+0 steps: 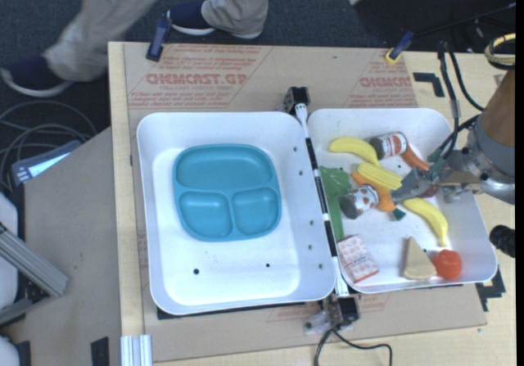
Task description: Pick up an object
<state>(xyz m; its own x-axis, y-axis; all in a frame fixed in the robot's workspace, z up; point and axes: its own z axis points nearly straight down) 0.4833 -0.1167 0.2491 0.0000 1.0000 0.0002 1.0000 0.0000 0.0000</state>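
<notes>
Left bin (155, 192): holds one blue tray (227, 191) with three compartments, lying flat near the middle. Right bin (471, 237): holds the loose items, listed from its left wall. A green piece (334, 192) along the divider; a red-and-white packet (357, 257) near the front corner; a dark round item (352, 205) just beside an orange-and-white one (368, 197); a banana (354, 146) toward the back; a small jar (388, 146) to its right; a corn cob (379, 175), long axis slanting from back-left to front-right; a second banana (430, 216), long axis running toward the front-right; a tan wedge (417, 262) and a red ball (447, 264) touching it at the front. Gripper (420, 182): enters from the right, low over the middle of the right bin, tips pointing left, just right of the corn cob and just behind the second banana. Nearest candidates, judged: corn cob, to the gripper's left, and second banana. Finger state: cannot be told; tips are small and blurred among the items, and no item is seen between them.
</notes>
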